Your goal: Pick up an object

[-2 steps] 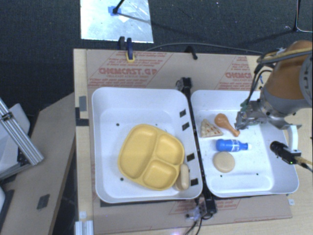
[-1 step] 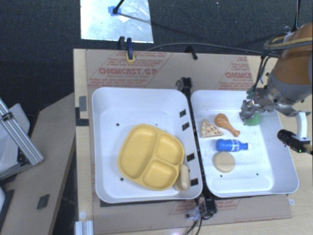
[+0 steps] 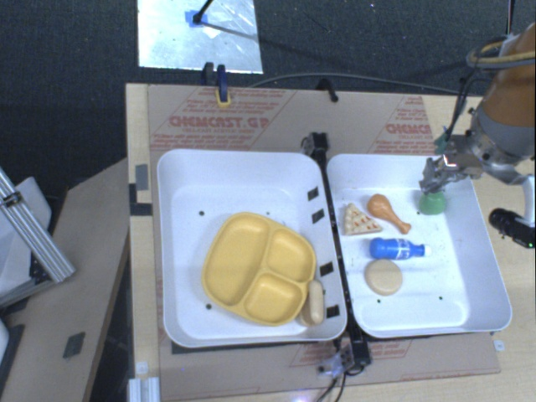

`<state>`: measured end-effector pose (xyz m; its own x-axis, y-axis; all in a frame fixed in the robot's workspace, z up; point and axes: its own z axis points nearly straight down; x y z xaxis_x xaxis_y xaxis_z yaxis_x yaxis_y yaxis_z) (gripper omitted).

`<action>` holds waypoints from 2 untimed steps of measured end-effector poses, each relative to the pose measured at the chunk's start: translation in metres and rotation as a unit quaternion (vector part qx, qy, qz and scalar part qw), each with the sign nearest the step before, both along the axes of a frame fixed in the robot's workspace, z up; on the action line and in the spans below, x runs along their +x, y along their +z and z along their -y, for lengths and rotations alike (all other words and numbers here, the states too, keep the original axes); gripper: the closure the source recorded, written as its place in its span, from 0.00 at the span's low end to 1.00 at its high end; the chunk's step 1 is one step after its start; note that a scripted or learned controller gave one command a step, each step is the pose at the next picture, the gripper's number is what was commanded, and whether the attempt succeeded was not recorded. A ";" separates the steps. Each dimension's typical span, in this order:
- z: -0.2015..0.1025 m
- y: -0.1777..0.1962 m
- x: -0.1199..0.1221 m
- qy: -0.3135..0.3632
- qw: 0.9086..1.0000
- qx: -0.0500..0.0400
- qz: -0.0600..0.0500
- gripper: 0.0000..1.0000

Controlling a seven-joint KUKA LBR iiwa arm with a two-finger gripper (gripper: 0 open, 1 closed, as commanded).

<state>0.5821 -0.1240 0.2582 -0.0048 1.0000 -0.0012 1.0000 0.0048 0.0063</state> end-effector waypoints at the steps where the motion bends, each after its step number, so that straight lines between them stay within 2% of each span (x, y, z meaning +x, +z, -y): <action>1: -0.060 -0.012 0.006 0.003 1.000 0.002 -0.002 1.00; 2: -0.120 -0.023 0.020 0.003 1.000 0.002 -0.002 1.00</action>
<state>0.6023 -0.0041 0.2350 -0.0107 0.9999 0.0027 0.9999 0.0106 0.0016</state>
